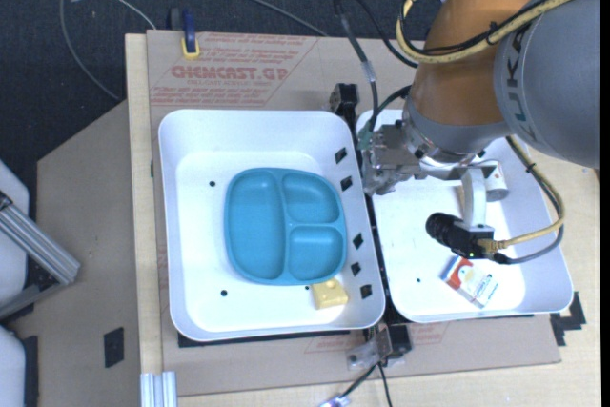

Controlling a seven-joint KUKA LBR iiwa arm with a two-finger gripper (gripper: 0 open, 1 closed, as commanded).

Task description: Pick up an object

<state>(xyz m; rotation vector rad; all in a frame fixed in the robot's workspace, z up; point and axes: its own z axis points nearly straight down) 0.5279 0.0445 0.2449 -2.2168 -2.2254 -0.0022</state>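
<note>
Hovered with the grey, orange-banded arm (477, 62) over the right shallow white bin (548, 295), above a small red-and-white flat packet (472, 281) near that bin's near edge; probably the easiest pick. Could not tell whether the jaws were clenched or released. Noted a blue 3-compartment plastic plate (284, 226) lying flat mid left white bin (181, 205), 1 small yellow block (330, 294) just beside it; judged the plate too flat to grasp readily.

A flat pale-brown board bench top (238, 71) printed with red lettering carries two shallow white plastic bins side by side. The left white bin (181, 205) sits well left of the grey-and-orange arm; the right white bin (534, 291) lies directly beneath it. A blue-and-yellow clamp (190, 30) grips the board's far edge.
</note>
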